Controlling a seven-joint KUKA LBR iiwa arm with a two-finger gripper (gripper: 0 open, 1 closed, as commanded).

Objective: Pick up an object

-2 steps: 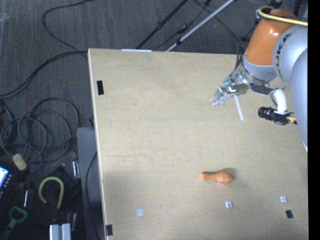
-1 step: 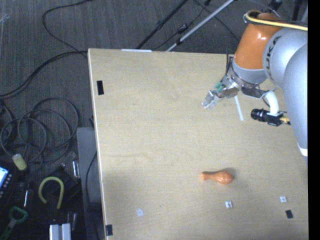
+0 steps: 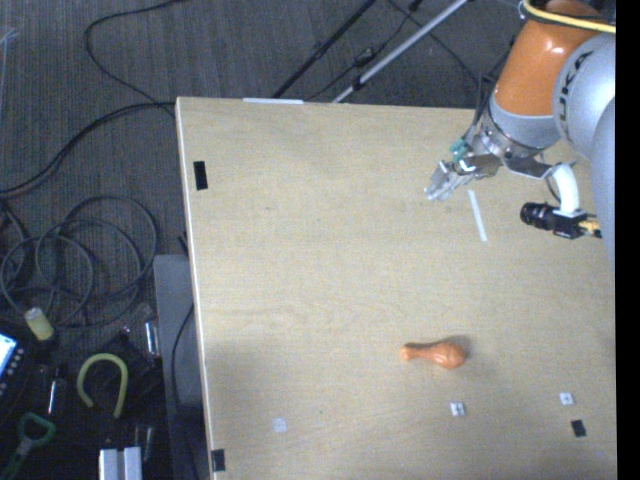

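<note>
You are looking down on a tan bench (image 3: pixel 330 268) that takes up most of the view, its far edge running along the top and its left edge falling from 11 o'clock to 7 o'clock, with dark carpet beyond it. The arm (image 3: pixel 565 78) comes in at 2 o'clock, its orange band sitting above a grey wrist, and it leans down and leftward over the far right part of the bench. On the floor at 9 o'clock you see loops of black cable (image 3: pixel 80 258), and at 7 o'clock a green hook (image 3: pixel 100 378) lies among other clutter. The gripper (image 3: pixel 445 183) hangs at the arm's tip, at about 1 o'clock from the bench's centre; it is too small and blurred here for you to tell whether it is apart or together, and you can see nothing held in it. The orange object (image 3: pixel 435 354), bulb-shaped with a thin neck pointing left, lies flat on the bench at 5 o'clock, well apart from the gripper. A black part (image 3: pixel 550 216) with a yellow end sits at 3 o'clock under the wrist. A thin white stick (image 3: pixel 478 215) lies just beside the gripper, at its 5 o'clock. Small marks (image 3: pixel 457 408) dot the near right corner, and a black tag (image 3: pixel 200 175) sits by the left edge
</note>
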